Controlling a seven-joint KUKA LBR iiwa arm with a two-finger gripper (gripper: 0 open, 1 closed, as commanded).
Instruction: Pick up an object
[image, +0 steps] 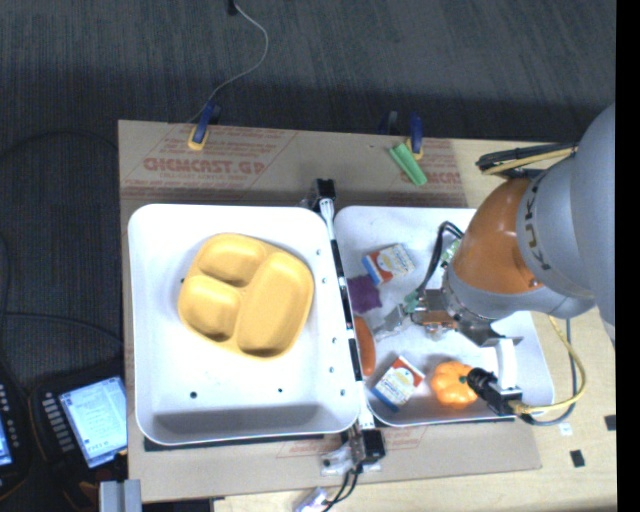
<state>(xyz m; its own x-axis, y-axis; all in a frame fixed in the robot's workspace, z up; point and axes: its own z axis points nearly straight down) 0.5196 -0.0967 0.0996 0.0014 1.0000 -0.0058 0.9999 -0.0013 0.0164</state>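
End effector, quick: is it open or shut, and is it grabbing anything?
End effector: cannot be told whether open or closed; it sits low in the right bin, and nothing can be seen held in it.

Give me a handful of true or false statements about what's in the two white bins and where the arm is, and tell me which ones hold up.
1. The yellow sectioned tray lies in the left bin. True.
2. The orange pumpkin-like toy sits in the left bin. False: it is in the right bin, near its front edge.
3. The arm is over the right bin. True.
4. The purple item rests on the yellow sectioned tray. False: it lies in the right bin, close to the divider between the bins.
5. Two small white and orange cartons lie in the right bin. True, one toward the back, the other beside the orange pumpkin-like toy.
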